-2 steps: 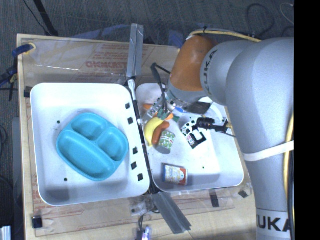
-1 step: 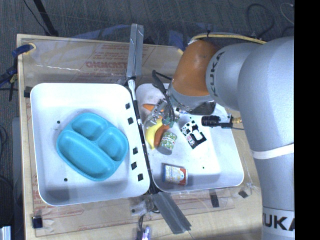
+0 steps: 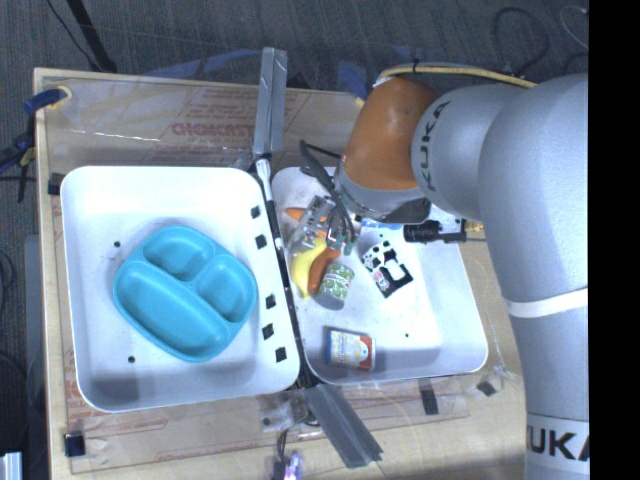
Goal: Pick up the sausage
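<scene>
- The pincer [image 3: 322,226] is seen low in the right bin [image 3: 455,338], over a cluster of items by the left wall; whether it is released or clenched cannot be told.
- What may be the sausage [image 3: 324,265], an orange-brown piece, lies beside a yellow item [image 3: 301,269], just below the pincer.
- A blue divided tray [image 3: 185,291] rests in the left bin [image 3: 90,198].

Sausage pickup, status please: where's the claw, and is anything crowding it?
Gripper low in right bin, over the food cluster. Sausage beneath it, grip unconfirmed. Banana and can pressed alongside.

Bright, even light; slightly soft focus
</scene>
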`<state>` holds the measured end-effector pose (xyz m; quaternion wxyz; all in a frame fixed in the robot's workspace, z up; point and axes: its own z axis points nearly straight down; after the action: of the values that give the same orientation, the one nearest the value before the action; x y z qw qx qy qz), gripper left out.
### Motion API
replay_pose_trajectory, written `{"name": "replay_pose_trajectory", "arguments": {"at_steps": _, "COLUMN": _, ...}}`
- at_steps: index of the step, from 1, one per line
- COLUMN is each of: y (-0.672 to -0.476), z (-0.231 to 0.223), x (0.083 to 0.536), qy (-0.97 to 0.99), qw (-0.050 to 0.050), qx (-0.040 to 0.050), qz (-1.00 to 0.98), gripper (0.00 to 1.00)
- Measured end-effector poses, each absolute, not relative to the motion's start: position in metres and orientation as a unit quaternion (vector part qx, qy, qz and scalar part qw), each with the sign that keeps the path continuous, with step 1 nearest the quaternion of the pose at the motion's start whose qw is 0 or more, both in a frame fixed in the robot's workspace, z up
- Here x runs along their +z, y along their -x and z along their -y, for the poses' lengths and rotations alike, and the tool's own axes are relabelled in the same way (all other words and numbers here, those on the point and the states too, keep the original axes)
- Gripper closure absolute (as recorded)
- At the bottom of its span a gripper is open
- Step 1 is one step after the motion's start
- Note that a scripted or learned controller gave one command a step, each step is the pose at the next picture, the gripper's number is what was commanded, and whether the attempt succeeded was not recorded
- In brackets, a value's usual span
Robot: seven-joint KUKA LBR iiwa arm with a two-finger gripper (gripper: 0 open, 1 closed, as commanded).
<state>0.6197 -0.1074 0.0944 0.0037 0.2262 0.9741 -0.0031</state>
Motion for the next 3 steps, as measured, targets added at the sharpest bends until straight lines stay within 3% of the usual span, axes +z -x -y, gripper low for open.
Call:
{"name": "replay_pose_trajectory", "arguments": {"at_steps": 1, "y": -0.612, "z": 0.106, "x": 0.098, "qy": -0.152, "qw": 0.009, "qx": -0.0038, "qz": -0.988, "gripper": 1.0}}
{"name": "replay_pose_trajectory", "arguments": {"at_steps": 2, "y": -0.62, "z": 0.106, "x": 0.098, "qy": -0.064, "qw": 0.007, "qx": -0.0051, "qz": -0.998, "gripper": 1.0}}
{"name": "replay_pose_trajectory", "arguments": {"at_steps": 3, "y": -0.629, "z": 0.106, "x": 0.099, "qy": 0.146, "qw": 0.009, "qx": -0.0059, "qz": -0.989, "gripper": 1.0}}
